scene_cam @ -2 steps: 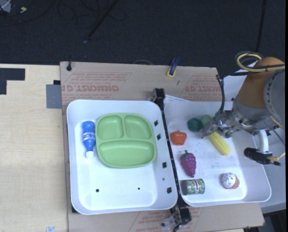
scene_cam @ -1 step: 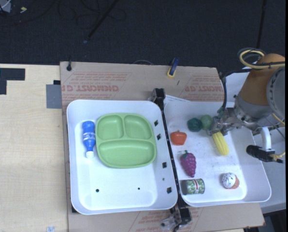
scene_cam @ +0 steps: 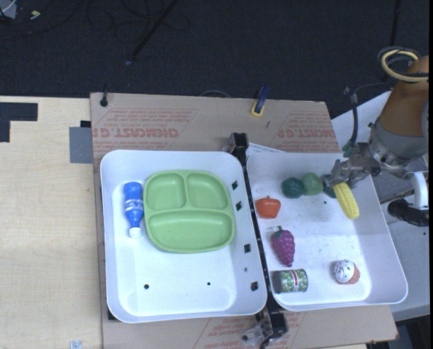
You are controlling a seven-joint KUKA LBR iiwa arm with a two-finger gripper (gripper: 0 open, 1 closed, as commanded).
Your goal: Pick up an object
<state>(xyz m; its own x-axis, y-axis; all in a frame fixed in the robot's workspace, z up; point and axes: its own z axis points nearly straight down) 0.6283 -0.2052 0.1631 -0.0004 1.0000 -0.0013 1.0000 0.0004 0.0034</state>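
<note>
over in the right bin (scene_cam: 391, 267) the gripper (scene_cam: 339, 174) sits low at the top end of the corn (scene_cam: 346, 199), can't tell if it's closed on it, so nothing's lifted yet.

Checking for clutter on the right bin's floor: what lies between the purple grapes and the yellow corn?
Nothing: in the camera view, bare white floor of the right bin separates the grapes from the corn.

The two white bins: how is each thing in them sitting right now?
Blue plastic bottle: lying flat, left bin.
Green divided plate: flat, beside the bottle.
Yellow toy corn: at the pincer.
Purple toy grapes: lying loose.
Green-labelled tin can: on its side.
</note>
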